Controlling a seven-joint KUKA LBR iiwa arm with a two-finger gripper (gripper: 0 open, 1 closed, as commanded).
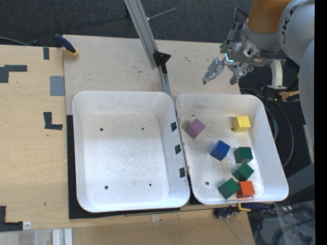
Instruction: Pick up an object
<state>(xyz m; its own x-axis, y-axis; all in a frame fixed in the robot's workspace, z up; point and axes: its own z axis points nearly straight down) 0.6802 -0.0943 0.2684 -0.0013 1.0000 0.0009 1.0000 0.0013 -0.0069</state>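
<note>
So my gripper [225, 73] hung open with nothing in it, above the right bin's [265, 117] back edge, well apart from the yellow cube [241, 123].

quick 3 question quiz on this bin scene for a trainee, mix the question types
1. True or false: the purple block lies in the left bin.
2. How many green blocks lie in the right bin?
3. Which block lies nearest the gripper? A) orange block B) yellow block C) blue block

Key: 1 false, it lies in the right bin. 2 three. 3 B.
</note>
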